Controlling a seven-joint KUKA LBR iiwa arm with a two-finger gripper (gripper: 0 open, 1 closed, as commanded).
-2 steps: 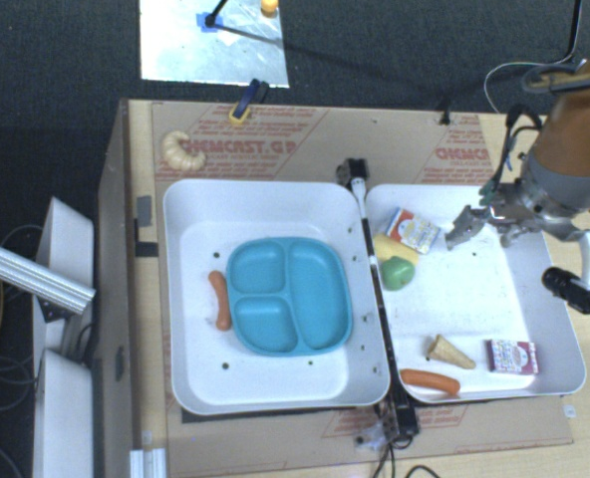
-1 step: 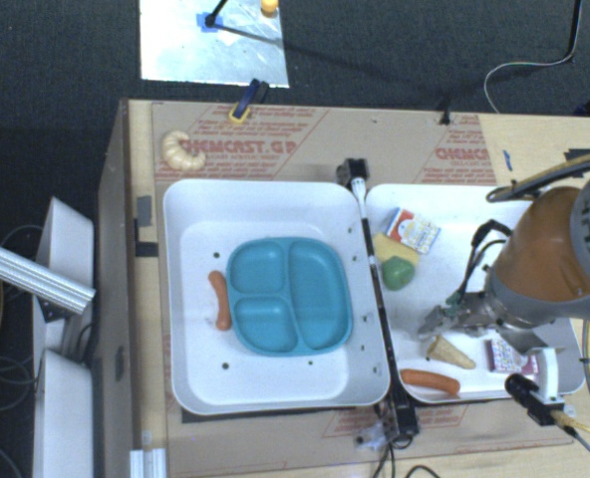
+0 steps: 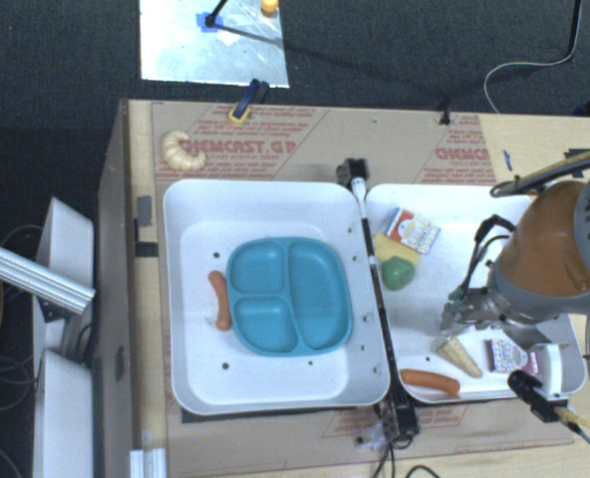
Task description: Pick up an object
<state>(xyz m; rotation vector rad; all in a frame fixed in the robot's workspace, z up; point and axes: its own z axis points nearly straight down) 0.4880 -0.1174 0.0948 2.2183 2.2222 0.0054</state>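
The gripper [image 3: 458,317] hung low in the right bin [image 3: 444,199], just above a cone [image 3: 458,355] near the front edge. Whether its fingers were wide or narrow, I cannot tell.

— What was seen of the arm [image 3: 559,257]?

— A bulky rounded body was seen, its upper part covered by a broad orange band, with grey casing below it toward the wrist.

— And cables?

— A dark cable [image 3: 481,242] was looped along the side of the orange part, and thinner dark lines were run across the top of the arm.

— How was the gripper [image 3: 461,314] built?

— It was made of dark, slim metal parts, set under the grey wrist; finer detail could not be made out.

— Were any markings noted?

— None could be read; the surfaces were seen as plain and smooth, with a soft sheen on the orange.
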